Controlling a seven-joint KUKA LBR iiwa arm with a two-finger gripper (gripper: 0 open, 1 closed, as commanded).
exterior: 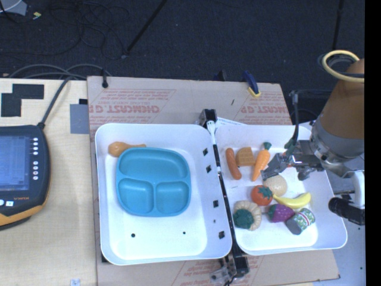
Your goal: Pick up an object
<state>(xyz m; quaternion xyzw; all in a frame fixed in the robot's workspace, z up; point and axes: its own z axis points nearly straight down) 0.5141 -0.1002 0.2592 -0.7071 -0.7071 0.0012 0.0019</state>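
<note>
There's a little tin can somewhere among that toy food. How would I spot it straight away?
Look in the right-hand white bin, the one crowded with toy food, and go to its near right corner. The can lies tipped on its side there, just below the yellow banana and right of the purple grapes. It alone is a cylinder, with a red and green label.

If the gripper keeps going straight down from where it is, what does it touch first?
Most likely the pale round food item just under the gripper, with the carrot close beside it; depth is hard to judge from this slanted view.
</note>
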